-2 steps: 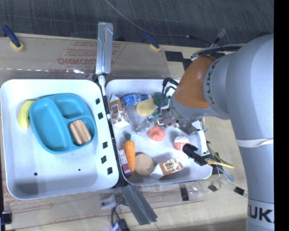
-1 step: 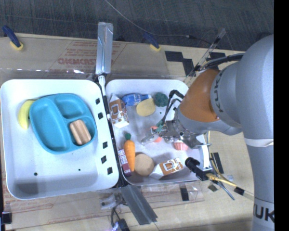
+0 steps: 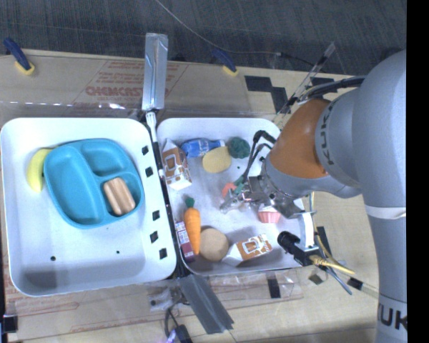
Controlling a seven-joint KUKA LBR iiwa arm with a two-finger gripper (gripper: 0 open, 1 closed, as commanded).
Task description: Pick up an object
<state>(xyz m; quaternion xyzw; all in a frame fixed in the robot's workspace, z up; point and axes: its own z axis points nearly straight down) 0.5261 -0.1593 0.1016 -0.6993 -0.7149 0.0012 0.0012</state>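
Your claw [image 3: 232, 200] hung low, its state beyond telling, over a small orange-red piece [image 3: 229, 189] that looked light, rigid, slippery; pinch its midsection.

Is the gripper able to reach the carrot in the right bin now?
Probably yes. The carrot lies uncovered near the right bin's left wall, and the gripper hangs nearby with nothing between them.

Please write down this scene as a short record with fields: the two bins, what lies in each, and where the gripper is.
left bin: shallow white bin holding a blue divided plastic tray
on tray: brown bread-roll toy in its lower right compartment
beside tray: yellow banana, at its left edge
right bin: shallow white bin with an orange carrot, a tan round potato, a small milk carton
gripper: two-finger gripper low over the right bin's middle
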